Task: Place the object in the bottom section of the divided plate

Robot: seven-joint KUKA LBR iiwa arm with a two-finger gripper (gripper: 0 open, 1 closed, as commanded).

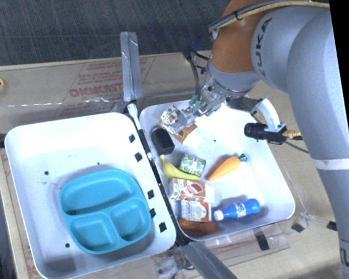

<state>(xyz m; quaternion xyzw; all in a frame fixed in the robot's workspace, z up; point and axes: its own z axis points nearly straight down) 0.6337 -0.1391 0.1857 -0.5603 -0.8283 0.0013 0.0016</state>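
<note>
Camera view | claw [197, 107] over snack packet [176, 121], grip unclear | packet's long axis unclear

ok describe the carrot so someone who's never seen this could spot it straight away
Start at the right-hand white bin, the one crowded with small items. In the middle of it, right of the banana and above the blue-capped bottle, lies the carrot, tilted up to the right. It is the only plain orange, tapered thing there, with a small green tip at its upper right end.

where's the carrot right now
The carrot lies in the right bin, about mid-bin, right of the banana and above the blue-capped bottle.
</note>
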